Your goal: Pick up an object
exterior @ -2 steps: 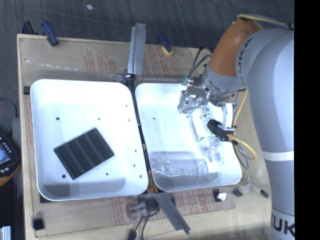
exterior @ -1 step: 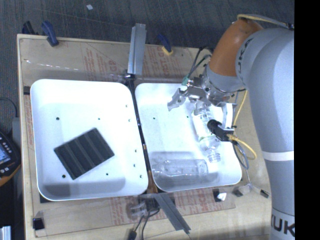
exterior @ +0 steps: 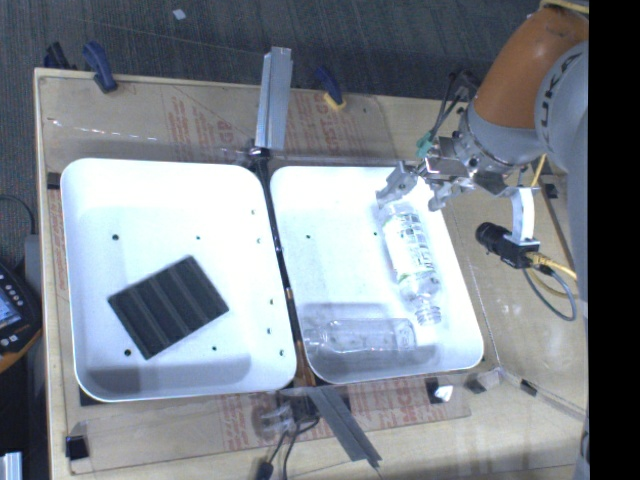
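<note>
You were at the approach step: nothing was picked up yet. The gripper [exterior: 415, 188] hovered over the back of the right bin [exterior: 330, 198], just above the top end of a clear plastic bottle [exterior: 410, 258] lying lengthwise along that bin's right side. A second clear bottle [exterior: 360, 333] lay crosswise near the front wall, and a dark ribbed slab [exterior: 167, 305] sat in the left bin [exterior: 100, 198]. The fingers [exterior: 395, 185] stood apart, released, with nothing between them. Next, I judged, you needed to descend squarely astride the bottle before closing, since it looked round and likely to roll
</note>
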`<state>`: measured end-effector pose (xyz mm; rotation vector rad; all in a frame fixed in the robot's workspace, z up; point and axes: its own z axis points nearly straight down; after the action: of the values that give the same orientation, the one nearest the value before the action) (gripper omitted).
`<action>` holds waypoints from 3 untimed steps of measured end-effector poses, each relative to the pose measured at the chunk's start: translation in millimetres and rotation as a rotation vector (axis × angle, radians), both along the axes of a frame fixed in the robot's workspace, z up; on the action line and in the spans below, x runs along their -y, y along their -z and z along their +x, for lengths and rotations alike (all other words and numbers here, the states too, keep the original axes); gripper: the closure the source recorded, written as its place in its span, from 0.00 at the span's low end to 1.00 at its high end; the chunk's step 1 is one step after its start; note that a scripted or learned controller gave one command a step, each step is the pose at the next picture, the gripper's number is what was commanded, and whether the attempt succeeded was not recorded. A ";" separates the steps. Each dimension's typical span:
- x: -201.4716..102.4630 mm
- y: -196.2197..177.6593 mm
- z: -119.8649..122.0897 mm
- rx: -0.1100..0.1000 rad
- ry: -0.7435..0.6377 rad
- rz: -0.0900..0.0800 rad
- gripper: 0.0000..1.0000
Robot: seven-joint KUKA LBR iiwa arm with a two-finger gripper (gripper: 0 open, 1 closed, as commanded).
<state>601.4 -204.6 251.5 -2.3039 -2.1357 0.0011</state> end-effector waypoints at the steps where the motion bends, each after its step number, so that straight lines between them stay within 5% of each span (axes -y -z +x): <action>1: -2.6 53.4 14.6 -0.004 -0.113 0.002 0.00; 2: 4.1 108.5 -17.6 -0.003 -0.049 0.001 0.00; 3: 3.1 83.5 -36.8 -0.004 -0.133 0.003 0.00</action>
<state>564.5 -207.7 168.0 -2.1540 -2.2804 0.0023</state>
